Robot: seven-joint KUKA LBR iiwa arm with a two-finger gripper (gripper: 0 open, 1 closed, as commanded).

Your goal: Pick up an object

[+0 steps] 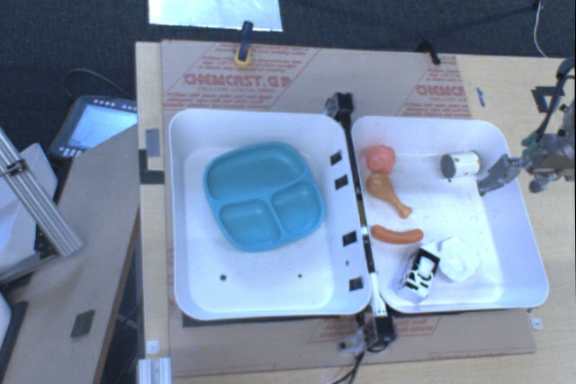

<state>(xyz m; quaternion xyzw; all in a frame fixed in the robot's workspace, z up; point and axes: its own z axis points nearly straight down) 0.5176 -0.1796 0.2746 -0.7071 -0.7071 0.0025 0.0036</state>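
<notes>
You are at the start: nothing is picked yet. Your gripper (500,174) hangs at the right bin's (517,220) edge; I cannot tell how its jaws stand. The small white can (460,164) lies just left of the jaws. Reach there next. The worktop (297,72) is brown.

Tray (263,195) in left bin (184,220) (toys (397,235) fill the right one (517,234))

In the right bin (517,234) you have a pink ball (381,157) at the far left, a tan drumstick (387,193) just near of it, an orange sausage (397,235) lying crosswise, a white cylinder (460,164) on its side, a white cup (457,258), and a black-and-white block (418,272), tilted.
</notes>
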